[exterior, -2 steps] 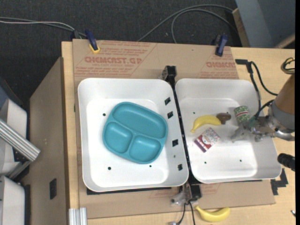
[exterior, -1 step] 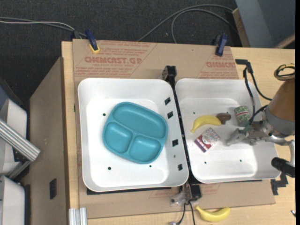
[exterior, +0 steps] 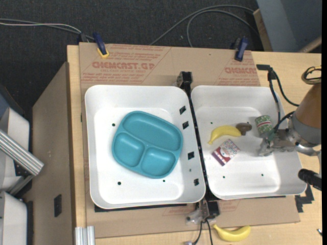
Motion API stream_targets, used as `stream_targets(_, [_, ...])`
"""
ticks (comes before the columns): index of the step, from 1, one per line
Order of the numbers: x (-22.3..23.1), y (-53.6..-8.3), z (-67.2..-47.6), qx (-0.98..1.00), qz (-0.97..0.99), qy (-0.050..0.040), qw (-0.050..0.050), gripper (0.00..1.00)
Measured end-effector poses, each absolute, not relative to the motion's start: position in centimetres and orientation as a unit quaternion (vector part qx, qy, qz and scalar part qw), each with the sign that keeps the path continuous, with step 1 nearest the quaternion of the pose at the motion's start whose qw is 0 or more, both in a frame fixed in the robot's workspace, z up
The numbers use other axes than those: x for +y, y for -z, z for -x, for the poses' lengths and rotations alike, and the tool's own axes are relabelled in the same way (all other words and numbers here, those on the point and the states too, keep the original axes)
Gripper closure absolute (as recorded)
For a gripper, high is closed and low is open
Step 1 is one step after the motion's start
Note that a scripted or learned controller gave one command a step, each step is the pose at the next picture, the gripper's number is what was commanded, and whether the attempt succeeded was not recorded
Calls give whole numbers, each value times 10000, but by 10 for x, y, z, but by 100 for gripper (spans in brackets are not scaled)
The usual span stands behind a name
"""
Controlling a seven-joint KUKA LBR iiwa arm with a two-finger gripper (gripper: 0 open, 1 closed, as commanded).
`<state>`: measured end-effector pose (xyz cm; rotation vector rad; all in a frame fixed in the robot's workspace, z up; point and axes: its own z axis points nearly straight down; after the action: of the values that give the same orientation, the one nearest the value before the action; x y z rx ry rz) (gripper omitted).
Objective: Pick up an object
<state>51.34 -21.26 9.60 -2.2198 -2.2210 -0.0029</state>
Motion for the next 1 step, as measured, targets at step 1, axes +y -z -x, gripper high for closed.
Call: stream_targets(1, [-215, -156, -522, -7078, 7064, 11, -25, 100])
